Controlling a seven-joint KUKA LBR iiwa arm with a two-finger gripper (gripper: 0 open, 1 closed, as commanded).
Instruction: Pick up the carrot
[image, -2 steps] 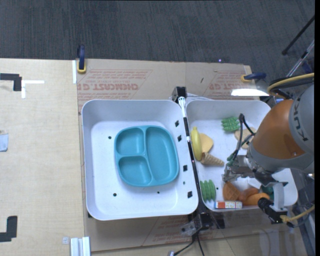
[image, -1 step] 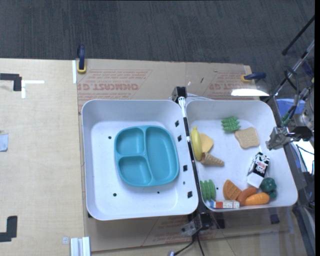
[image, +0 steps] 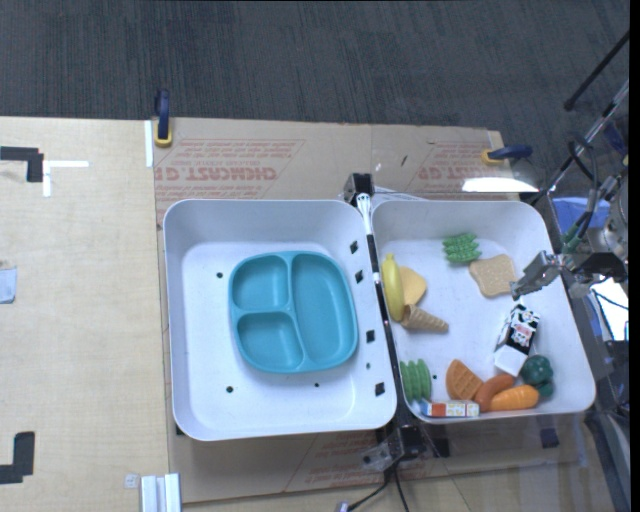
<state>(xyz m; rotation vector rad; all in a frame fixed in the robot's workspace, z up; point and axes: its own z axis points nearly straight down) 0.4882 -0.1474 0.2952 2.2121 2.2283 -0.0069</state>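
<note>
The orange carrot (image: 516, 398) lies in the near right corner of the right bin (image: 440, 222), against the front wall. A dark green piece (image: 537, 371) sits at its right end. My gripper (image: 530, 277) hovers over the right side of that bin, just right of the toast slice (image: 493, 275). It is well back from the carrot, with a black-and-white milk carton (image: 517, 337) between the two.
Also in the right bin are a banana (image: 392, 284), a cone (image: 426, 321), a leafy green (image: 461, 247), green pods (image: 415, 380), an orange ridged piece (image: 463, 380) and a white tube (image: 448, 408). The left bin (image: 190, 330) holds a blue divided plate (image: 294, 311).
</note>
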